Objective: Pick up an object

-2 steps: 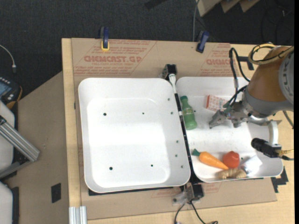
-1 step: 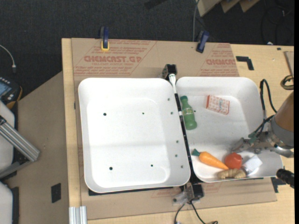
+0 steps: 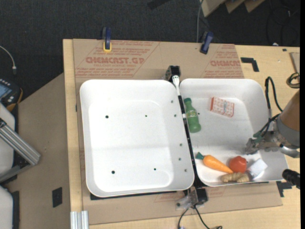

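Tomato [image 3: 238, 163] and its neighbours crowd the lower right of the frame, in the right bin [image 3: 224, 86].

The carrot [image 3: 214, 163], ginger root [image 3: 235, 177] and a white block [image 3: 258, 167] sit bunched there, probably where the bin dips. A green bottle [image 3: 192, 114] lies along the shared wall; a red-patterned packet [image 3: 222, 107] sits higher. The gripper [image 3: 256, 144] hovers just above-right of the tomato, gripping nothing; whether its fingers are apart, I cannot tell.

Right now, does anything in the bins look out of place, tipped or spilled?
Nothing spilled or damaged. The green bottle lies on its side against the right bin's left wall. The carrot, tomato and ginger root crowd its near edge; the gripper hangs nearby.
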`<state>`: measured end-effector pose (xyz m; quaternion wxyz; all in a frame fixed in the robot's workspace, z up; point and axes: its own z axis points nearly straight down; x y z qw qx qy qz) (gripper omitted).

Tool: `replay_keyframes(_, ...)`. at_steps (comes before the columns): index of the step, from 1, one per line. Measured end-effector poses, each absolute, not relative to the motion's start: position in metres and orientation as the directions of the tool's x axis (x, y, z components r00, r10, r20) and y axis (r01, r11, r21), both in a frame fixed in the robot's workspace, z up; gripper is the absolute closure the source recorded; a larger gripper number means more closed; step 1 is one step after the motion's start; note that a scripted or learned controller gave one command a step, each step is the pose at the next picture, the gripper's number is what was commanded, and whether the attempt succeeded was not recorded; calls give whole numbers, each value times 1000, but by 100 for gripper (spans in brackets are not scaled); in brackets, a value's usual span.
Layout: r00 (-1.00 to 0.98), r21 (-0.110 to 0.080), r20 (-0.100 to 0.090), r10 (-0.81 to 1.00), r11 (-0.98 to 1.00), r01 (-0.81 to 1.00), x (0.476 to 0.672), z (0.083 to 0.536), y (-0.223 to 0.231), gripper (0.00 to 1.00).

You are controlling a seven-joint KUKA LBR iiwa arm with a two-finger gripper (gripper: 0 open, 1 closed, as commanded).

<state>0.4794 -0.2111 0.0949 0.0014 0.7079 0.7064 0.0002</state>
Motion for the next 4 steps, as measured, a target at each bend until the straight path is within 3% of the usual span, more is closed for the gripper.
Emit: replay_keyframes(4, 5, 11, -8, 1000, -5, 1000, 481, 134, -212, 100)
